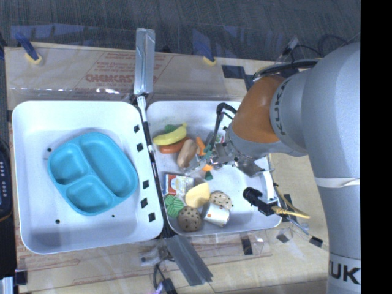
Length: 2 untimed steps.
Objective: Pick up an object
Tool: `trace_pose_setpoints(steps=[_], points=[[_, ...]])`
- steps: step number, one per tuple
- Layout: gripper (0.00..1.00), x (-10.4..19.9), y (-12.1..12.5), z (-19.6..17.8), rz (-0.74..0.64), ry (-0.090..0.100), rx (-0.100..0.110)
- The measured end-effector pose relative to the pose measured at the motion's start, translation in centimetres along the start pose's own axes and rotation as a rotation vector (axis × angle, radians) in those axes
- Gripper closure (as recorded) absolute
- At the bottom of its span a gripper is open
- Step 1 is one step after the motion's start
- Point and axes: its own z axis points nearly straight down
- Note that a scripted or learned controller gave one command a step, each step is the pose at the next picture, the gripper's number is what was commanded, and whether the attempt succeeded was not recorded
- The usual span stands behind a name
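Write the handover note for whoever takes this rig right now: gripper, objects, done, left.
Gripper: low in the right bin, among the toys near its middle; the wrist hides the fingers, so a grasp cannot be confirmed.
Objects: banana, a brown oblong piece, yellow wedge and cookies all lie in the right bin. The blue divided tray sits in the left bin.
Done: arm reached in.
Left: confirm a grasp, lift an object.

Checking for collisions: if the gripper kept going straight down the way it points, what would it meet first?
Probably the small orange carrot-like toy piece beside the tan potato-shaped toy in the right white bin; the gripper hangs just above them, though depth is unclear.
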Motion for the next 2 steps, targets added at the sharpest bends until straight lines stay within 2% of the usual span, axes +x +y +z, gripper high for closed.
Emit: trace_pose_setpoints(steps=[1, 2], points=[[1.00, 0.0, 0.1, -1.0, -0.004, 0.000, -0.001], [1.00, 3.7, 6.7, -11.6, 0.151, -0.001, -0.010]])
